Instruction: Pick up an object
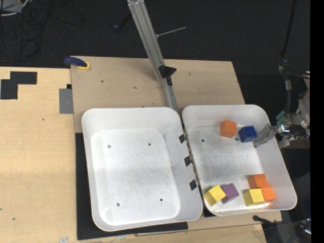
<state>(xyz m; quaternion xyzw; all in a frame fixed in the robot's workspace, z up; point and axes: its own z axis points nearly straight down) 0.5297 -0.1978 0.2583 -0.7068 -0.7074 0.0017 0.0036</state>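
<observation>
The right bin (238,158) holds several coloured blocks. An orange block (228,128) and a blue block (247,133) sit side by side near its far right corner. Along the front edge lie a yellow block (215,194), a purple block (230,191), another yellow block (253,196) and two orange blocks (258,180) (269,193). My gripper (274,137) hangs at the bin's right rim, just right of the blue block. It is open, with nothing between its fingers, and one grey finger (262,136) reaches in over the rim.
The left bin (101,135) stands beside the right one, joined by black clips (188,160). A slanted aluminium bar (151,44) rises behind the bins. A blue-and-yellow clamp (77,62) sits at the bench's far left corner.
</observation>
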